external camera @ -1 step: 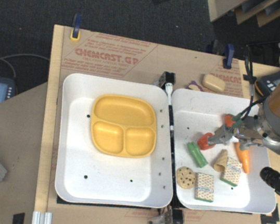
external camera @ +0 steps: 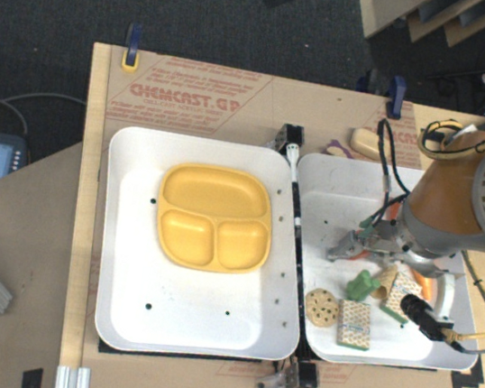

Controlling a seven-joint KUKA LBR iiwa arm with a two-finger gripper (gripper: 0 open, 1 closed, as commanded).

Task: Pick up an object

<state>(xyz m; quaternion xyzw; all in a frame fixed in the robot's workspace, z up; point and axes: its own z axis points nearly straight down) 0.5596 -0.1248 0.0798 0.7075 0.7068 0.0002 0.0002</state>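
Nearest, a cookie (external camera: 323, 308) and cracker packet (external camera: 355, 324) lie in the right bin (external camera: 336, 181), where the gripper (external camera: 370, 254) hangs low, ready to pick; its opening cannot be judged.

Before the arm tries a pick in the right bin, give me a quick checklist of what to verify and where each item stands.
1. Objects available in the right bin: ok; a cookie, a patterned packet and a green piece lie near its front.
2. Gripper over the right bin: ok; it sits above the clutter.
3. Something already held: cannot tell; the wrist hides it.
4. Cookie clear of neighbours: ok; it lies apart from the packet.
5. Green piece free to lift: not ok; it is crowded by other items.
6. Yellow tray out of the way: ok; it sits in the left bin.
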